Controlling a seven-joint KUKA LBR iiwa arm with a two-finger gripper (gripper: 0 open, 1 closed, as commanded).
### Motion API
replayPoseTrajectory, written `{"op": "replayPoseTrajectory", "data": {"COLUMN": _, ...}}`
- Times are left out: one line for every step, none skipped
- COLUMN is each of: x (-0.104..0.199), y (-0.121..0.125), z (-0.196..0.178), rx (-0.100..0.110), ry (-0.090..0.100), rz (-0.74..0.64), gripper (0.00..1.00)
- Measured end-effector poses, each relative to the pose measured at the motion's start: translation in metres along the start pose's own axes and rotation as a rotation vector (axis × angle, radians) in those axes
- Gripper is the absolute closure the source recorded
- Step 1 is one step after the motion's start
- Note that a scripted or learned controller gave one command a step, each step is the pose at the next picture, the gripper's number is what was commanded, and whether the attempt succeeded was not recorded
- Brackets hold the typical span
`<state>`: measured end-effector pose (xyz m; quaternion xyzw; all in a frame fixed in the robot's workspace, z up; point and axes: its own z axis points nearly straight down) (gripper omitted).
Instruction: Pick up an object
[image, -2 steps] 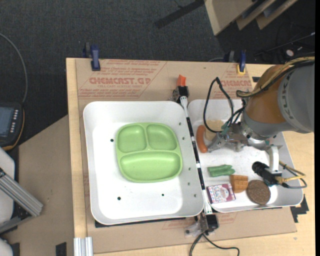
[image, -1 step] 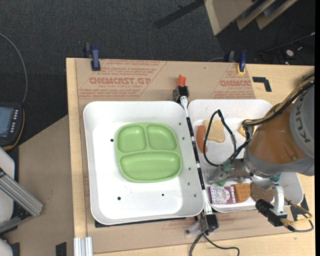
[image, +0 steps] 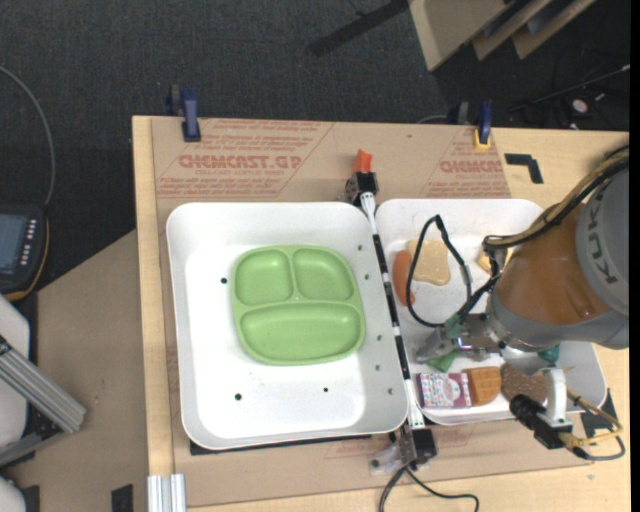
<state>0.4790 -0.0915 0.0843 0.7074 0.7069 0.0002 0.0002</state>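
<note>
Camera view looks down on a bench (image: 260, 160) topped with brown board printed in red letters, held by blue clamps (image: 186, 112) at its far edge. Dark carpet lies beyond, with a black cable at the left. Two white bins sit side by side. The left bin (image: 200, 300) holds a green divided plate (image: 297, 305), flat at its middle. The right bin (image: 520, 215) holds several small things: a pale bread-like piece (image: 432, 265) beside an orange one, a pink packet (image: 444, 389) and a waffle-like square (image: 484, 383) near the front wall. The arm (image: 560, 275) hangs over the right bin, its gripper (image: 462, 338) low among them; whether anything is gripped, I cannot tell.
</note>
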Motion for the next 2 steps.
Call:
{"op": "replayPoseTrajectory", "data": {"x": 0.0, "y": 0.001, "z": -0.011, "rx": -0.004, "ry": -0.002, "rz": 0.001, "gripper": 1.0}}
{"op": "replayPoseTrajectory", "data": {"x": 0.027, "y": 0.034, "z": -0.129, "rx": -0.013, "ry": -0.002, "rz": -0.006, "gripper": 1.0}}
